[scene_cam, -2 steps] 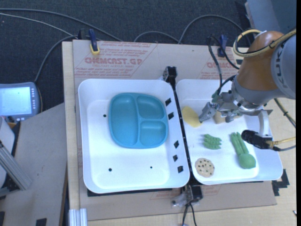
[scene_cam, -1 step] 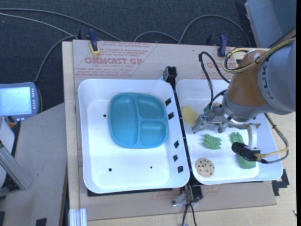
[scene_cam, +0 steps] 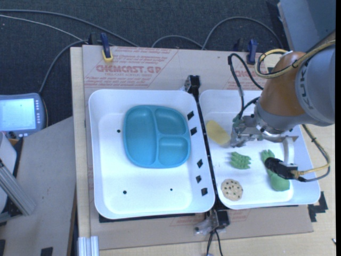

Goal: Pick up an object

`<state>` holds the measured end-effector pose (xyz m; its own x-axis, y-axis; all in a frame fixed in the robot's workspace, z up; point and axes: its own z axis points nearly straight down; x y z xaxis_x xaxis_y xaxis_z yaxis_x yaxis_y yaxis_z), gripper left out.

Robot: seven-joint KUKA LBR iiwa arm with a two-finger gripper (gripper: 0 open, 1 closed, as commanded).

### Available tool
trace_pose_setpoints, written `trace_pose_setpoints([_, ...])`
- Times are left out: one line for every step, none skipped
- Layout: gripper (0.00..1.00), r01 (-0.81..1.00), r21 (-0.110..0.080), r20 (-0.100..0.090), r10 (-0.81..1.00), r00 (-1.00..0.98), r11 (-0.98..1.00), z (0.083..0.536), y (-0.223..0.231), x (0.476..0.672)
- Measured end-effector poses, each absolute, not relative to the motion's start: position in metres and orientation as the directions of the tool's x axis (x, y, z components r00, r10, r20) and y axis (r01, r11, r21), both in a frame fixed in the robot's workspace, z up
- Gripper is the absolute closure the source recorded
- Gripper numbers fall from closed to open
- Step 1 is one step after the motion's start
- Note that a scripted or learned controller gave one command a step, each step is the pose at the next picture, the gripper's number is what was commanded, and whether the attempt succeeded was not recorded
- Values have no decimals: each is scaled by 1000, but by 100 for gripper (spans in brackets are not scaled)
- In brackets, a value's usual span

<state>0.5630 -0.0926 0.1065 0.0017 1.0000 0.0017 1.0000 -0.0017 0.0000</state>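
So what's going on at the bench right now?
The arm is reaching into the right bin, its hand low beside a yellow piece. A green leafy piece, a cookie and a green toy lie nearby. The left bin holds a blue divided plate. Nothing is visibly gripped.

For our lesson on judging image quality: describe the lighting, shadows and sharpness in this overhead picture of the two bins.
Camera view: even, soft light; the white bins look bright without harsh glare; the blue divided plate casts a faint shadow; the arm darkens the bin beneath it; the cookie and green toys are slightly soft; bin edges bow mildly.
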Motion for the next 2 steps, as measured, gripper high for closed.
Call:
trace_pose_setpoints([100,1000,5,-1,1000,1,-1,168,-100,562])
trace_pose_setpoints([100,1000,6,-1,1000,-1,1,207,-100,564])
